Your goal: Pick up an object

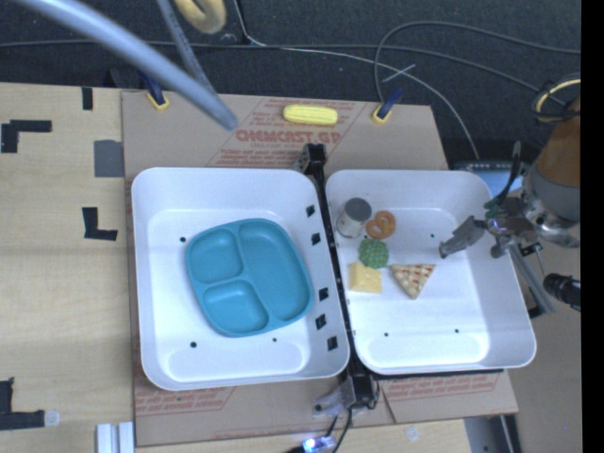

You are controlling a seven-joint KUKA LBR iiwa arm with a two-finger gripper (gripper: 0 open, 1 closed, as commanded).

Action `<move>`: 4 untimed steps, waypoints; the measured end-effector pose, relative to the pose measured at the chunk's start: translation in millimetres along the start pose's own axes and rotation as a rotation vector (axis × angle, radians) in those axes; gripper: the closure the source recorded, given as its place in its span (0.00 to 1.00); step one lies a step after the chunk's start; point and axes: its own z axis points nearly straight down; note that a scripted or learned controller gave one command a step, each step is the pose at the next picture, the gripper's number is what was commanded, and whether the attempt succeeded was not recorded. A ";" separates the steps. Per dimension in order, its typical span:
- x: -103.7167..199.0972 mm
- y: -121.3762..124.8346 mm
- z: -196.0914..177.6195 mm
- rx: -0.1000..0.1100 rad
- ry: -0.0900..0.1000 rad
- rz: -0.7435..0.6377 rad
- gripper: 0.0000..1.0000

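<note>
Your jaws [460, 241] hang at three o'clock in the right bin [505, 347], and I cannot tell their state, so watch out: the pizza slice [412, 277], cheese [366, 277] and green ball [374, 252] crowd together and you may bump one away.

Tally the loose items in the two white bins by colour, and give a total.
Blue: 1, the blue plastic divided tray
Grey: 1, the grey metal can
Orange: 1, the orange ring pretzel
Green: 1, the green knobbly ball
Yellow: 1, the yellow cheese block
Tan: 1, the tan pizza wedge
Total: 6
</note>
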 end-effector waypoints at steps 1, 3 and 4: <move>0.3 3.2 -7.3 -0.013 -0.003 -0.004 0.00; -5.3 12.3 101.3 -0.016 -0.005 -0.003 0.00; -2.5 16.2 84.4 -0.024 0.001 -0.006 1.00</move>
